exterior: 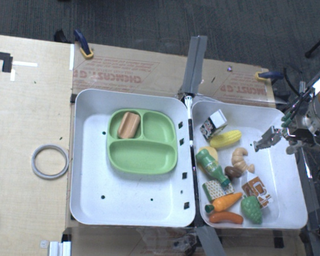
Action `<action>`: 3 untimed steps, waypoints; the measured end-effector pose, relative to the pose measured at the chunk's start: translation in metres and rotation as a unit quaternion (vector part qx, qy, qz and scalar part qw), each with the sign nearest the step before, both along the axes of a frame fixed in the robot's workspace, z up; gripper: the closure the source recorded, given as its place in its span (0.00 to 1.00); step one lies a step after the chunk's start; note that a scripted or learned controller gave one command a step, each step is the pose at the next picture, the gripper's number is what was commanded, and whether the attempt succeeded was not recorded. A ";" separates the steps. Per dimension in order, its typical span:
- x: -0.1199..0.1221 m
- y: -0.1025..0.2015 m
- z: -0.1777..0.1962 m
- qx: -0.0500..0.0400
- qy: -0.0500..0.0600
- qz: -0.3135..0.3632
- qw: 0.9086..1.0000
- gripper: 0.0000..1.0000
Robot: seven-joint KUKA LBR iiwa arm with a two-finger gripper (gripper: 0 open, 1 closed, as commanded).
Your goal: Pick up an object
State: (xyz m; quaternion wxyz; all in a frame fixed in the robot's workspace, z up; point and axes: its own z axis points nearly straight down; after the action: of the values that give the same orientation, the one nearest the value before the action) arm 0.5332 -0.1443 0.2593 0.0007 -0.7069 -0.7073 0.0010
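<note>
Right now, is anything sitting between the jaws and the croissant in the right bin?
Nothing visible is. The gripper hangs over the right bin's bare white floor, up and to the right of the croissant. The corn cob lies off to the croissant's upper left, outside that path.

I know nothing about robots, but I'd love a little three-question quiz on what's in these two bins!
1. True or false: the green plate lies in the right bin.
2. What lies in the plate's upper left compartment?
A. a carrot
B. a sausage-like brown piece
C. a corn cob
3. Fill in: the claw hovers over the ____ bin.

Key
1. False: it lies in the left bin.
2. B: the brown piece. The carrot and corn cob lie in the right bin.
3. right
</note>
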 end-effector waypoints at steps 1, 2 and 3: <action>-0.047 0.002 0.013 0.000 -0.001 0.147 0.989 0.00; 0.032 0.006 -0.121 0.001 0.000 0.188 0.982 0.00; 0.069 0.027 -0.167 0.000 -0.002 0.302 0.953 0.00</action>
State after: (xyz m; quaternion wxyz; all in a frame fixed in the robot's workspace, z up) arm 0.6024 -0.1177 0.0924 -0.0012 -0.4598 -0.8880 -0.0004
